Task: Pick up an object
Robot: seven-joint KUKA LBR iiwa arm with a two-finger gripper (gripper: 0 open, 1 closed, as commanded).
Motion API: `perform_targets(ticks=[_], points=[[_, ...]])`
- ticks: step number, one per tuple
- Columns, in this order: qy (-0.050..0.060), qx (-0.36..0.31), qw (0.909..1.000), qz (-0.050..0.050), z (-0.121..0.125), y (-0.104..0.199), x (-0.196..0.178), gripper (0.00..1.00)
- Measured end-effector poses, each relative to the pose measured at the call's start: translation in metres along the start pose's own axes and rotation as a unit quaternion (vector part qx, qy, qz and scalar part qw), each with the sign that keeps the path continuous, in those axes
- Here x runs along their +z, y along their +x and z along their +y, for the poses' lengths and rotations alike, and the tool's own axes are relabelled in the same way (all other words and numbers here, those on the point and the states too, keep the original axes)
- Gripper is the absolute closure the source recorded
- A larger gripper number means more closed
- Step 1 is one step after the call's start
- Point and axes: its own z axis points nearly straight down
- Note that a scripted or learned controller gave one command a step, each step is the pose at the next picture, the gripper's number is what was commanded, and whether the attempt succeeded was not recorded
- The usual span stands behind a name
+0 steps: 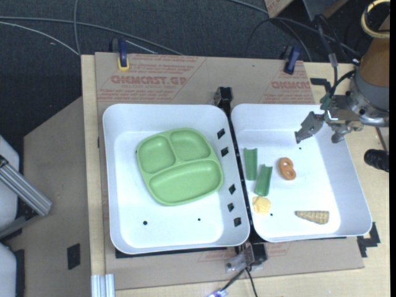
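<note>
The right bin [334, 172] holds two green sticks [250, 163] [264, 179], an orange pretzel-shaped piece [286, 168], a small yellow piece [262, 205] and a tan cone [312, 216]. My gripper [322, 129] hangs over the bin's upper right part, above and right of the pretzel piece. Its fingers are spread apart with nothing between them. A green divided plate [179, 165] lies in the left bin [124, 215].
Black clips run along the divider [229, 159] between the bins. Blue clamps [123, 53] [291, 59] hold the cardboard base at the back. Cables cross the dark floor behind the bench.
</note>
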Motion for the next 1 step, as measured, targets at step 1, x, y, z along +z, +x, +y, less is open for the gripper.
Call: perform_targets(ticks=[1], points=[[-0.005,-0.001,1.0,-0.001,0.0019,0.0002,-0.0056,0.0]])
